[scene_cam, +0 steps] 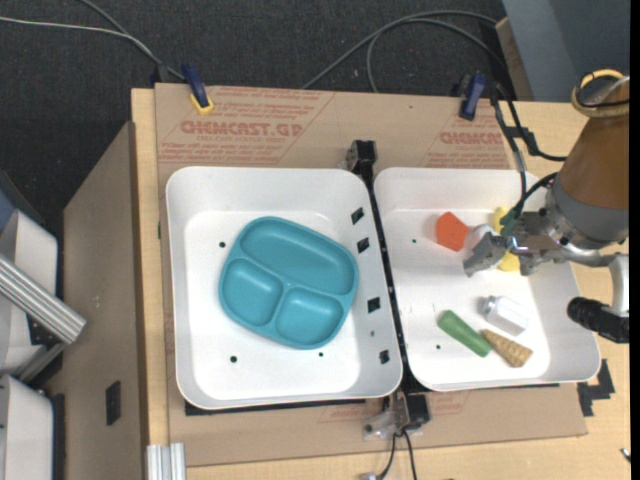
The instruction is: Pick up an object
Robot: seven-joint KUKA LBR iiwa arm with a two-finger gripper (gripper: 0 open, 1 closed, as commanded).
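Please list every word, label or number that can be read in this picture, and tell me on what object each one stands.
"CHEMCAST.GP": large red print on the brown board behind the left bin.
A like red print on the board behind the right bin: partly hidden, not surely readable.
Small red lines under both prints: too blurred to read.

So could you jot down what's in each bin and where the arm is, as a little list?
left bin: teal divided plate
right bin: orange block, green stick, tan cone, small white piece, yellow thing partly hidden
arm: reaching in from the right
gripper: over the right bin, beside the orange block, by the yellow thing
held: nothing visibly
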